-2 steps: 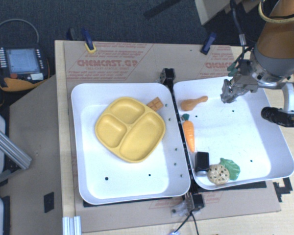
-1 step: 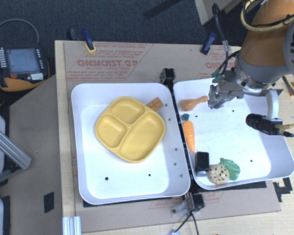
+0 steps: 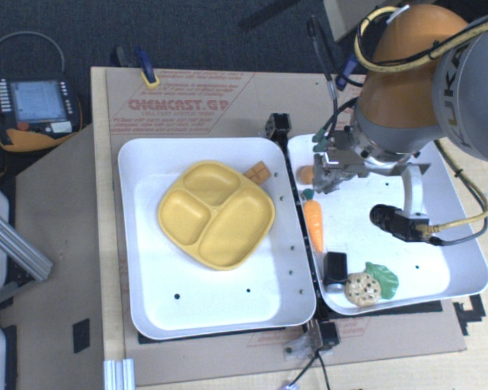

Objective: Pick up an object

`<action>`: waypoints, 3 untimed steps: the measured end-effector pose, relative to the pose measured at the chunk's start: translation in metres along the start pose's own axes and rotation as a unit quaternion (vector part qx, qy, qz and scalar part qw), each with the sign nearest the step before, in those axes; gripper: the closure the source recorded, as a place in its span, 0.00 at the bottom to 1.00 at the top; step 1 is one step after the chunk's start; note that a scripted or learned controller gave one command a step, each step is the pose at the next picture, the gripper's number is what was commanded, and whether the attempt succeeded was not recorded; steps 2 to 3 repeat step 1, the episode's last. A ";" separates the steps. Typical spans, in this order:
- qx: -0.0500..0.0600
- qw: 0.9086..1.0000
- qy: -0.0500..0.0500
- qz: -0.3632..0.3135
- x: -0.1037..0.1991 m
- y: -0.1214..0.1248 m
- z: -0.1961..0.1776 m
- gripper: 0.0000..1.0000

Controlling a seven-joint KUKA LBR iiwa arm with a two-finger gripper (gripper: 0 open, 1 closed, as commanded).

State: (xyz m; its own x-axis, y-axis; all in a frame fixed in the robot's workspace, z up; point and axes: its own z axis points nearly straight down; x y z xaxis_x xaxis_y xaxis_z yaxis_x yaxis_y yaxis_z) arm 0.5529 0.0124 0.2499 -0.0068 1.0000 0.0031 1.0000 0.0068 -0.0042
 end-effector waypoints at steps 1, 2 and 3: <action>0.000 1.000 0.000 0.000 0.048 -0.019 -0.001 1.00; 0.000 1.000 0.000 0.000 0.048 -0.019 -0.001 1.00; 0.000 1.000 0.000 0.000 0.048 -0.019 -0.001 1.00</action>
